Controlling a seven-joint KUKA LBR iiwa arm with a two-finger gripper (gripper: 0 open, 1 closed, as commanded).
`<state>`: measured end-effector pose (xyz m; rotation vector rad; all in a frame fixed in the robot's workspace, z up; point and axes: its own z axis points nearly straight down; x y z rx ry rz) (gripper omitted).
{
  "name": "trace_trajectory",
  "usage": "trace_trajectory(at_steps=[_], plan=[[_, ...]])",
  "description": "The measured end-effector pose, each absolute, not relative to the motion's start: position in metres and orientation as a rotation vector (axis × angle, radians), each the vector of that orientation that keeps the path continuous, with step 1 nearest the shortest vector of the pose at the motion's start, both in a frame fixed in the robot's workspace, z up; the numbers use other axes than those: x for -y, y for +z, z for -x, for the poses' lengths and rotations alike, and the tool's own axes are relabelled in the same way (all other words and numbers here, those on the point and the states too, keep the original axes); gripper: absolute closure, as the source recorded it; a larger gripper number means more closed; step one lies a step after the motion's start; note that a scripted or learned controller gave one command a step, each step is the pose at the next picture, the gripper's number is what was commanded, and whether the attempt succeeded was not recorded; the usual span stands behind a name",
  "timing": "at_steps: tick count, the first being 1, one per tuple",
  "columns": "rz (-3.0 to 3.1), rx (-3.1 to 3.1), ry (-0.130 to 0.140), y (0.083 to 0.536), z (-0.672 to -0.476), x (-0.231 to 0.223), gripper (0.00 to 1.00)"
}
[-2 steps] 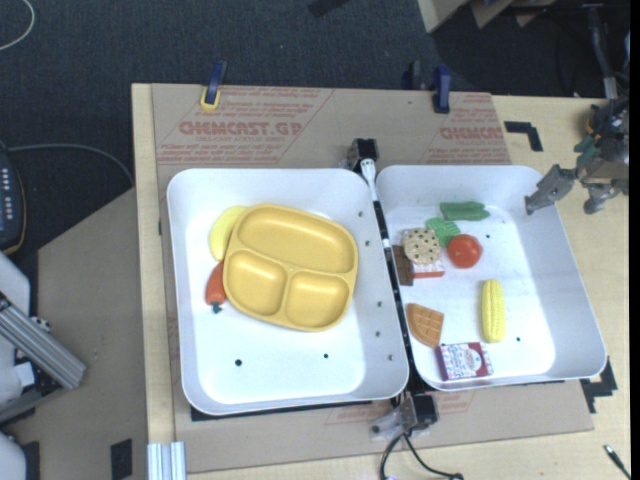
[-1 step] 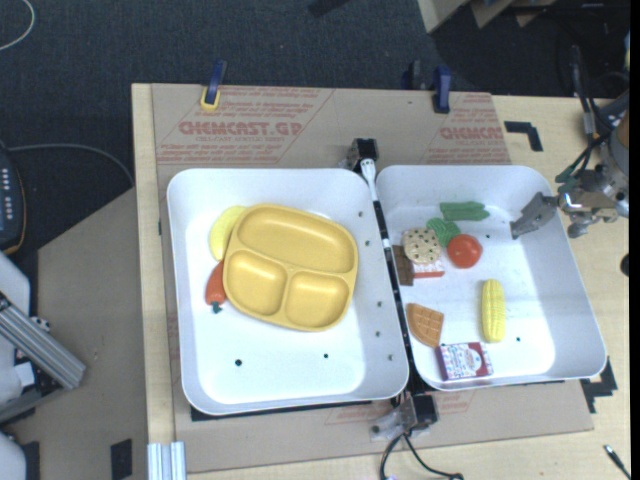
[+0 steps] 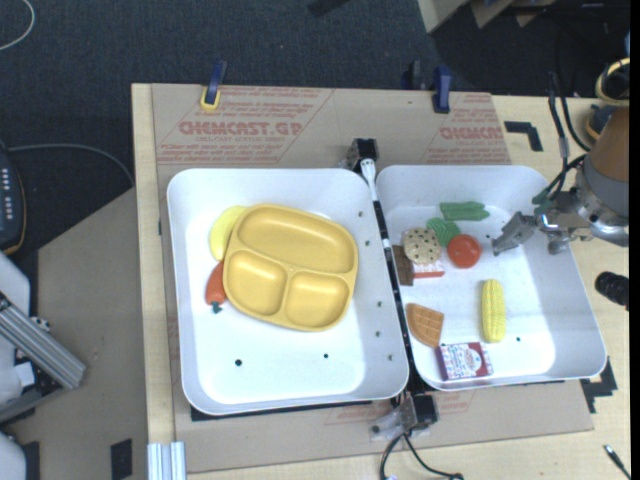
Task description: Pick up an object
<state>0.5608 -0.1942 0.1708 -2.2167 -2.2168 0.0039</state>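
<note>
A: Nearest us in the right bin point(image 3: 570, 308) lie the red packet point(image 3: 463, 360), waffle point(image 3: 425, 322) and corn cob point(image 3: 492, 309).

B: Farther back, the tomato point(image 3: 463, 251) sits just beside the gripper point(image 3: 527, 231), whose fingers are spread, holding nothing.

A: It's round; a slanted close could roll it away.

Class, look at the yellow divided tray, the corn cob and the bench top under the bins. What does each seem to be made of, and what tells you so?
Yellow divided tray: probably moulded plastic, smooth, with soft highlights along its ridges.
Corn cob: likely toy plastic, uniform bright yellow with a slight sheen.
Bench top: looks like a sheet under tan paper masking, matte, printed with red lettering; the sheet's own material is hidden.
</note>
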Motion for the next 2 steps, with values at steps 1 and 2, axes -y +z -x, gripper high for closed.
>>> trace_trajectory(at_steps=[1,2], plan=[[2.216,2.218,0.004,0.119,-0.566,0.185,0.0],[2.217,2.218,0.004,0.082,-0.565,0.184,0.0]])
